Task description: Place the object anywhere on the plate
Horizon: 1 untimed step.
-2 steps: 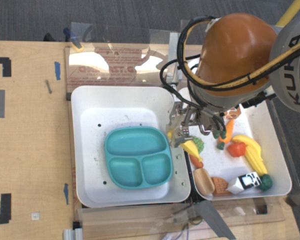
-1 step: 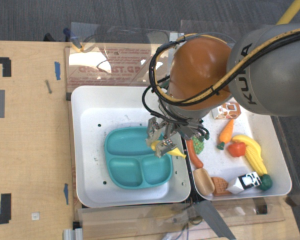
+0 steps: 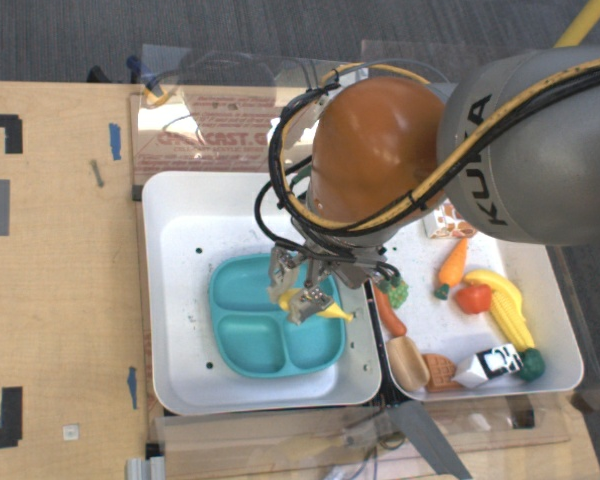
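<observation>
A turquoise plate (image 3: 248,318) with three compartments lies in the left white bin (image 3: 180,268). My gripper (image 3: 302,296) hangs over the plate's right side, under the big orange wrist band. A small yellow object (image 3: 325,311) sits between the fingers, just above the plate's right compartment. The gripper is shut on it. Whether the object touches the plate I cannot tell.
The right bin (image 3: 560,358) holds a carrot (image 3: 452,264), a tomato (image 3: 473,298), a banana (image 3: 508,308), a bread-like piece (image 3: 408,363), a broccoli (image 3: 531,365) and a small carton (image 3: 485,365). The arm covers much of that bin's left part.
</observation>
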### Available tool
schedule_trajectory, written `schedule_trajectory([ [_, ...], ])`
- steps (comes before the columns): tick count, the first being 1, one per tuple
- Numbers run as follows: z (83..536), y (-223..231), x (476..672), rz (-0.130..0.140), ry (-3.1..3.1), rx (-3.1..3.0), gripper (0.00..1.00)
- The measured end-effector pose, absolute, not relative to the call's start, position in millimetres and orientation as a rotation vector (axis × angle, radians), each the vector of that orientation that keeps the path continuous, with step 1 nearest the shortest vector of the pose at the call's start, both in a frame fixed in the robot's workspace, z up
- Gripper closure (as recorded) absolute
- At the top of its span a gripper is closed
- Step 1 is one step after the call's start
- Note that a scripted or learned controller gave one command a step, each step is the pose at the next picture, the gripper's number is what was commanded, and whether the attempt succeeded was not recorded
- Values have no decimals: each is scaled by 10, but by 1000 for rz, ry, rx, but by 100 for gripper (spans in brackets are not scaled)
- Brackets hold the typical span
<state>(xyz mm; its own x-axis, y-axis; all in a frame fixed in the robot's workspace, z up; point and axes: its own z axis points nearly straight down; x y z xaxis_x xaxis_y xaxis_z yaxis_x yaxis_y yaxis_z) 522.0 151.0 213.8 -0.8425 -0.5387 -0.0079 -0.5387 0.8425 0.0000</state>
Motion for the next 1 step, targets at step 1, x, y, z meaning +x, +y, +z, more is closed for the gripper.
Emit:
schedule_trajectory([
  [1, 2127, 1498, 5219, 3, 3011, -877, 0],
])
